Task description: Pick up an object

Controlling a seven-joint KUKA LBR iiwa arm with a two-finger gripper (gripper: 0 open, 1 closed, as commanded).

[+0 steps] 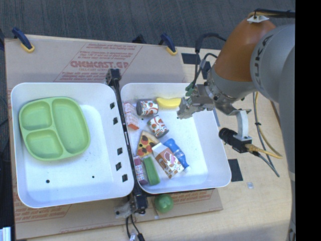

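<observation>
**Camera view: the arm is over the right bin, nothing picked yet**

Camera view looks down on two white bins. The left bin (pixel 30 185) carries a green divided plate (pixel 54 128). The right bin (pixel 213 154) holds the pile of small things to choose from: a yellow banana (pixel 169 102) near the far wall, a small can (pixel 147 107) just beside it, a second can (pixel 157 126) a little nearer, a pizza slice (pixel 146 144), a blue packet (pixel 176 152), a printed box (pixel 168 162), a green block (pixel 150 170) and a dark red one (pixel 139 170) along the near left side. A green ball (pixel 163 203) lies outside the bins, on the cardboard at the near edge.

The gripper (pixel 183 110) hangs over the far part of the right bin, just right of the banana. No object sits between its tips. Whether its tips are apart or together I cannot tell; they are too small and dark against the bin.

My reading is that the reach is in hand and the grasp has not begun. The banana is the closest candidate. The next move calls for shifting a touch left, so the tips straddle the banana across its narrow width, then descending to the bin floor before closing. The can touching the banana's left end may be nudged.
</observation>
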